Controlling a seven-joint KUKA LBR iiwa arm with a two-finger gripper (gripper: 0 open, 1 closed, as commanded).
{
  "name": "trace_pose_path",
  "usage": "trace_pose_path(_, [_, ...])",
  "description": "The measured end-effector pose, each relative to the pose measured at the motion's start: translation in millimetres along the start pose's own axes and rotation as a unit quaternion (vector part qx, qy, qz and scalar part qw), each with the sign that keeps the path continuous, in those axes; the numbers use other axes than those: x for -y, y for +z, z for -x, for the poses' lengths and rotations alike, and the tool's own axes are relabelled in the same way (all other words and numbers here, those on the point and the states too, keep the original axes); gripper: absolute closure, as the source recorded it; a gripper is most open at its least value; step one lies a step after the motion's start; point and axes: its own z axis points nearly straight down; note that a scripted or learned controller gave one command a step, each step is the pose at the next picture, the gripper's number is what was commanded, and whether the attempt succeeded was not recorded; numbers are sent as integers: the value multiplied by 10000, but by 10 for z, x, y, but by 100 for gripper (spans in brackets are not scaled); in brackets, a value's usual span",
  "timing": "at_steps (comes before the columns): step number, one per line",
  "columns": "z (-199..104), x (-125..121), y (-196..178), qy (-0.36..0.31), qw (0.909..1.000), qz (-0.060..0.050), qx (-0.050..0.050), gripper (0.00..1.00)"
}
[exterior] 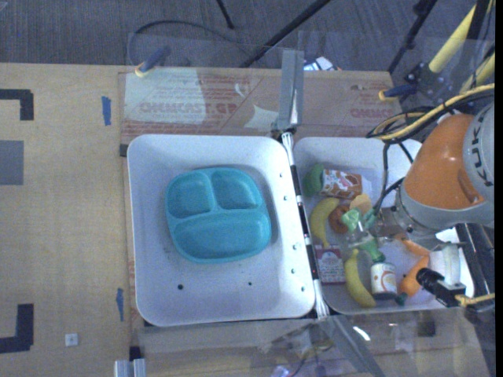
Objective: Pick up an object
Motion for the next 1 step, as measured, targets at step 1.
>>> trace_pose_path(1, [-613, -87, -1392, -420, 9991, -16, -9, 100])
